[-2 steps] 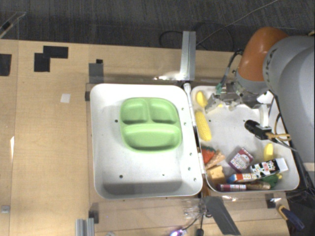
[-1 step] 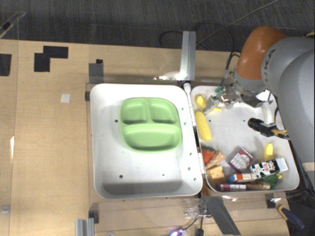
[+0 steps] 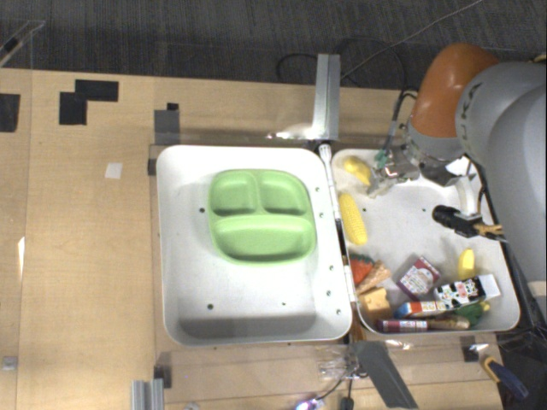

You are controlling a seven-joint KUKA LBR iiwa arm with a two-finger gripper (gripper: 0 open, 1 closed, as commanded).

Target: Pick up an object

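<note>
Camera view: jaws (image 3: 386, 173) poised beside a yellow object (image 3: 357, 171).

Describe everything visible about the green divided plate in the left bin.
The green plate lies flat, right way up, near the middle of the left white bin. It looks like matte plastic, a rounded rectangle with three compartments: two small ones at the far side, one wide one nearer. Nothing lies in it, and it touches only the bin floor.

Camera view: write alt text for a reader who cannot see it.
A grey robot arm with an orange band reaches from the right, its gripper at the far end of the right bin, beside a small yellow object. That bin also holds a corn cob and a cluster of small items at its near end. The left bin holds a green divided plate.
</note>
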